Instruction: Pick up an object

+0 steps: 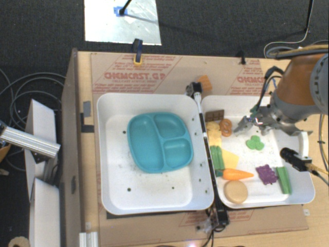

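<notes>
Whether the gripper (250, 121) is spread or closed I cannot tell; over the right white bin's (308, 187) far edge, it risks closing beside the small green leaf-shaped toy (254, 143).

Grey arm (308, 94), orange band

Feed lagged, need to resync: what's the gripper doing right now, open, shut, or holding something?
Gripper: over the right bin, above the green toy; open or shut cannot be told, and nothing is seen held.
</notes>
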`<state>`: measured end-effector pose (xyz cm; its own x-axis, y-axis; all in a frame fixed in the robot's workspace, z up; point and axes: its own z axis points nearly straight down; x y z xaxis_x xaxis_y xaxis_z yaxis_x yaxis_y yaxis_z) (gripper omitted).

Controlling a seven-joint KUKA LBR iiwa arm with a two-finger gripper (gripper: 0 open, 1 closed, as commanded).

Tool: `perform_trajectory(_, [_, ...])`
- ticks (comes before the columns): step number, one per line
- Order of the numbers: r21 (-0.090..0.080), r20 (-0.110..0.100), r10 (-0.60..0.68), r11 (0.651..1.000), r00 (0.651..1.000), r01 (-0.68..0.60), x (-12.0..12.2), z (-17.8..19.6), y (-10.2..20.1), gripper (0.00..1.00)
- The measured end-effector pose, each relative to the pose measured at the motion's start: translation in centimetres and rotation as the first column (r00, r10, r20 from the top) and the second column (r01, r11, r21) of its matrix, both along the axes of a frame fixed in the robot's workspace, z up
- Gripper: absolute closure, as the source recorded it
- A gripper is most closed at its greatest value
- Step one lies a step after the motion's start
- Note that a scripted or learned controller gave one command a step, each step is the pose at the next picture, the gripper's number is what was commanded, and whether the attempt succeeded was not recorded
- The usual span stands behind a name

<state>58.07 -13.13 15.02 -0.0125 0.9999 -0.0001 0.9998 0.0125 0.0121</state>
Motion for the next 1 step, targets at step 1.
perform_trajectory(1, [-0.001,-0.014,-0.014,1.0,1.0,0.014,-1.75,-6.9,-4.06,0.0])
